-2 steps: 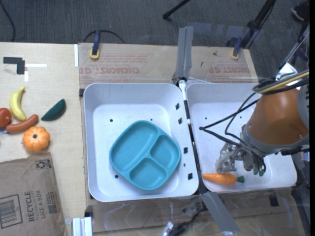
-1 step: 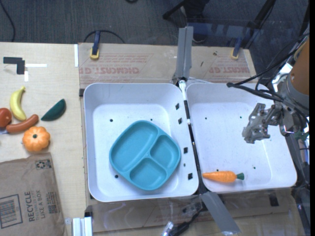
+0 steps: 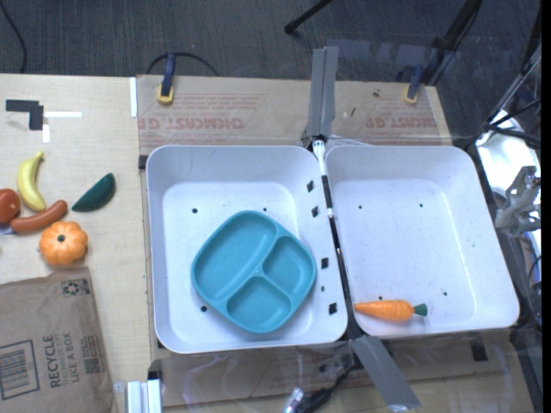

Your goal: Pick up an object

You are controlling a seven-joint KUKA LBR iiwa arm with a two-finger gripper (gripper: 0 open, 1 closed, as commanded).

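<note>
Picking hasn't started: the small orange plastic carrot (image 3: pixel 388 311) lies untouched in the right white bin (image 3: pixel 487 198). End effector (image 3: pixel 522 198) state I cannot tell; next comes reaching over the carrot.

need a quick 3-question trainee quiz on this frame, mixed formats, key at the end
1. True or false: the carrot lies in the left bin.
2. The blue divided tray has how many compartments? A) two B) three C) four
3. Fill in: the carrot sits near the ___ edge of the right bin, as the camera sees it.

Key: 1 false; 2 B; 3 bottom
</note>
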